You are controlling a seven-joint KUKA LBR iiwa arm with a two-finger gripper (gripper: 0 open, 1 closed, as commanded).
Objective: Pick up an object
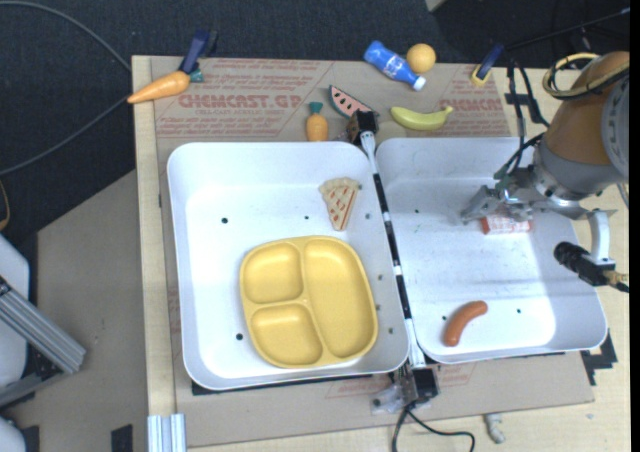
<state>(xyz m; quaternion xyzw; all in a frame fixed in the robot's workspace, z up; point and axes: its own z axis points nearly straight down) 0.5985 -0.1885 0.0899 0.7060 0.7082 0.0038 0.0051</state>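
Just under the pincer (497,202), a small red-and-white packet (507,225) is lying flat in the right bin (560,335), its long axis running left to right. Whether the pincer is gripping it or merely touching it, I cannot tell. A sausage (464,322) is lying nearer the front, slanting up to the right.

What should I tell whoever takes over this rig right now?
Hand: low in the right bin, just above a small red and white packet; I cannot tell whether it grips anything.
Also in the right bin: a sausage near the front.
Left bin: yellow tray and a waffle wedge.
Done: nothing visibly lifted.
Left: grasp and raise one object.
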